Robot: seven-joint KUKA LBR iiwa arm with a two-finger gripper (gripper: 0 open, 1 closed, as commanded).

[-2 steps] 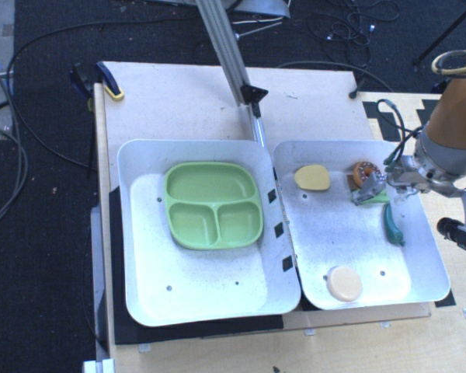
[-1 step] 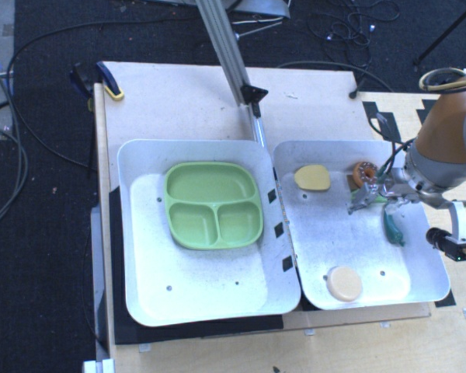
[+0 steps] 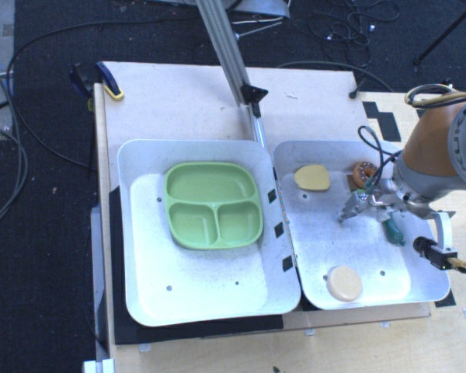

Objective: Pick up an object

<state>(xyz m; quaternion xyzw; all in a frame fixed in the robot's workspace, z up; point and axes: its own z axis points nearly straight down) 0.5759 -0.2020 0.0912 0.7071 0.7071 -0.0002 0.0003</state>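
Observation:
My gripper (image 3: 354, 207) hangs low over the middle of the right bin (image 3: 318, 239), reaching in from the right. A yellow rounded piece (image 3: 312, 178) lies at the bin's far left. An orange-brown object (image 3: 363, 174) sits just beyond the gripper, close to it. A teal-green object (image 3: 394, 231) lies right of the gripper, under the wrist. A beige round object (image 3: 345, 283) rests near the bin's front edge. Nothing visibly sits in the gripper.
A green three-compartment plate (image 3: 214, 205) lies in the left bin (image 3: 194, 286). A slanted metal pole (image 3: 227, 45) rises from the seam between the bins at the back. Black cables run from the wrist along the right bin's right side.

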